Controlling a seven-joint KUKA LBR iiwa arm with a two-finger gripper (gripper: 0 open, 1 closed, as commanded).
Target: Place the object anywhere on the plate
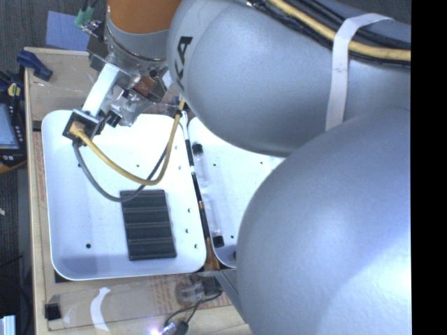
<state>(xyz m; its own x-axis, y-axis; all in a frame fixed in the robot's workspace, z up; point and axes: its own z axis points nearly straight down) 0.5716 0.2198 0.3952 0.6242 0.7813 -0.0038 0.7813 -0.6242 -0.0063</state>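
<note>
bench: pale wood top (140, 295) carrying 2 shallow white bins side by side; dark floor beyond the far edge at top left.
bench clutter: blue clamp (33, 63) on the far-left corner, up and left of the gripper; white curved strip (102, 306) on the near edge, well below the gripper.
arm: grey links (300, 117) fill the right and the top, cut off by the frame; orange band (140, 2) sits just above the wrist.
hidden: most of the right bin (234, 187) is under the arm, 1 narrow strip of its floor shows to the right of and below the gripper; its contents cannot be told.
hard to make out: a thin dark rod with clear pieces (201, 180) runs along the seam between the 2 bins, what it is unclear.
gripper: gripper (123, 109) over the far rim of the left bin (66, 208), near that bin's top middle, tilted down toward the left.
jaws: buried in wrist hardware and glare, cannot tell how far open; nothing seen held or touched.
task thing: dark ribbed slab (148, 223) lies flat on the left bin's floor, below and slightly right of the jaws, well apart from them, near the bin's near-right corner, long side roughly along the seam.
slab contact: touches the bin floor, apart from the bin walls and apart from the gripper.
glare: the left bin's floor is blown out white straight under the jaws, so detail there is lost.
</note>
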